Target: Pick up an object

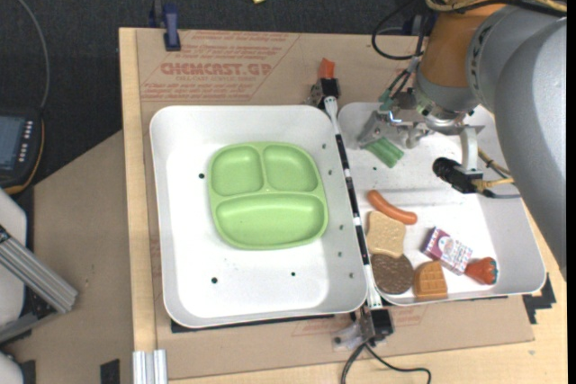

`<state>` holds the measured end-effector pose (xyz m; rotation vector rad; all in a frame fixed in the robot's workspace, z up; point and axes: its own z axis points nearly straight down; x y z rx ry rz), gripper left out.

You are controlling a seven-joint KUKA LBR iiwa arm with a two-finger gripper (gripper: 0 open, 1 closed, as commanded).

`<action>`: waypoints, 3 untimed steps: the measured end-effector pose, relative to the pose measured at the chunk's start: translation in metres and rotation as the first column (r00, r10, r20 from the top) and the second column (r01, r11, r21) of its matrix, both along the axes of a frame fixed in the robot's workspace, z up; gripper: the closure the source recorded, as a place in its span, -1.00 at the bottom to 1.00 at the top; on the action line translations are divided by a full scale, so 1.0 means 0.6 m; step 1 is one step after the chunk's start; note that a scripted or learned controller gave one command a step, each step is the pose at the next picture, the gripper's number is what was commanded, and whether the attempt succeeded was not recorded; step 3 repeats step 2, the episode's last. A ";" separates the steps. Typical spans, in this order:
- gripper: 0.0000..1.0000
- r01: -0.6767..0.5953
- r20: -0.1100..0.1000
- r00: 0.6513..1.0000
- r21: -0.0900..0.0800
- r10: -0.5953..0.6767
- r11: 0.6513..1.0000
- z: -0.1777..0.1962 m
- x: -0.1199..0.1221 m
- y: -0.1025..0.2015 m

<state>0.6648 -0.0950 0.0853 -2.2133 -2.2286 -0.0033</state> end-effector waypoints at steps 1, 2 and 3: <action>-1.00 0.006 0.001 1.000 -0.003 -0.006 1.000 -0.001 0.003 -0.005; 1.00 0.005 0.005 1.000 -0.004 -0.005 1.000 0.018 0.005 -0.004; 1.00 0.005 0.005 1.000 -0.004 -0.005 1.000 0.018 0.005 -0.004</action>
